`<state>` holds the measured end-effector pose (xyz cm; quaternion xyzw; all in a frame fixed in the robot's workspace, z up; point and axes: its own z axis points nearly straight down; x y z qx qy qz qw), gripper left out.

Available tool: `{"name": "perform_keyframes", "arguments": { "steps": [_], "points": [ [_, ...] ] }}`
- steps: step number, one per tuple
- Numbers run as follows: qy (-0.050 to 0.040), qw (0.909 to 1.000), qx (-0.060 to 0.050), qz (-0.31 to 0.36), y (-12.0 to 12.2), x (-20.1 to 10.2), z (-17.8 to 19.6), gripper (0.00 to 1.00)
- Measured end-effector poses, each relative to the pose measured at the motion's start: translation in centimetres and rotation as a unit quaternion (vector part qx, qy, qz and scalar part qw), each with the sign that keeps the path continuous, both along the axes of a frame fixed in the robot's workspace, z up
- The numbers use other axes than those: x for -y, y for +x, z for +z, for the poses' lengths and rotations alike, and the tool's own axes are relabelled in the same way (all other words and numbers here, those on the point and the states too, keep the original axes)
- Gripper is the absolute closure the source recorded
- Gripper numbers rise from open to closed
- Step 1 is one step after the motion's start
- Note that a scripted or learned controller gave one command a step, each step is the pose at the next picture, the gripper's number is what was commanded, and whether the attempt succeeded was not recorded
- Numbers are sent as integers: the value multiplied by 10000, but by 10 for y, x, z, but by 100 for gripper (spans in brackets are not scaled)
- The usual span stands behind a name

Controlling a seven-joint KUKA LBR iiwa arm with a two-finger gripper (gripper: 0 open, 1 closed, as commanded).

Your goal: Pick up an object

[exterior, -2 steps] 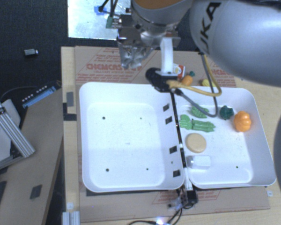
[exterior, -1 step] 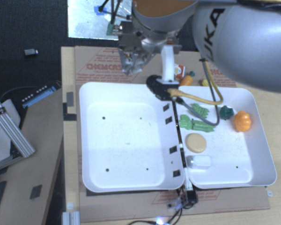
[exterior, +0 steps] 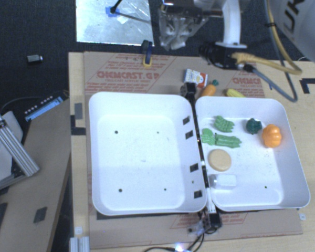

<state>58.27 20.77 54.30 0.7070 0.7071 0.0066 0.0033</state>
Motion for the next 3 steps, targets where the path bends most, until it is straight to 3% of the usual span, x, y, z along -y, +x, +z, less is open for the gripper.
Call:
{"name": "perform_keyframes", "arguments": {
  "steps": [1, 2, 3],
  "points": [
    [-18, 10000, -79, 38, -36, -28, -25, 100],
    [-23, 10000, -87, 29, -90, -27, -55, 100],
    [-21, 10000, -70, 21, -96, -26, -60, 100]
  ]
}}
